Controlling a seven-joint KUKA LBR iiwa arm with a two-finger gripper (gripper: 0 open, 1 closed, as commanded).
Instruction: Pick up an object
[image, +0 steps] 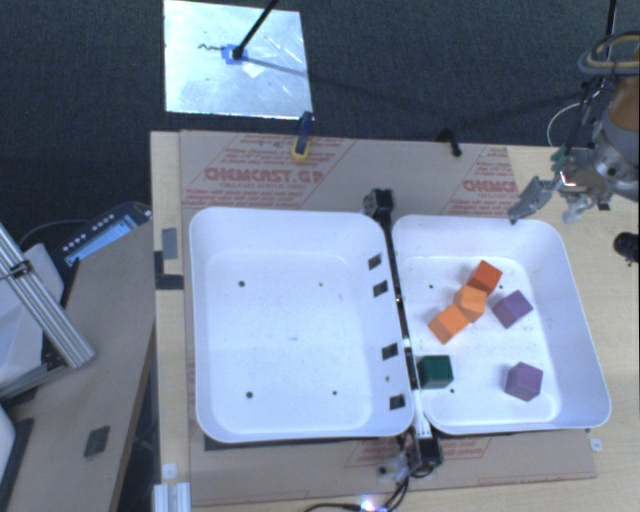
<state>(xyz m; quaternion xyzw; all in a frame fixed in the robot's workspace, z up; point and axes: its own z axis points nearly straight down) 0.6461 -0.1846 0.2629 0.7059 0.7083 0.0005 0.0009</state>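
right bin (575, 300): green cube (435, 372) near front-left, purple cube (523, 381) front-right | middle: three orange cubes (467, 301) touching in a diagonal, second purple cube (512, 308) beside | hand (552, 197) above far right rim, fingers spread, empty

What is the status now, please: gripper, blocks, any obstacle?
Gripper open, holding nothing, above right bin's far rim. Six blocks inside, orange block nearest. Nothing in the way.

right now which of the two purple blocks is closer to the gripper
The upper purple block, beside the orange blocks. The other purple block sits nearer the bin's front edge, farther from the gripper.
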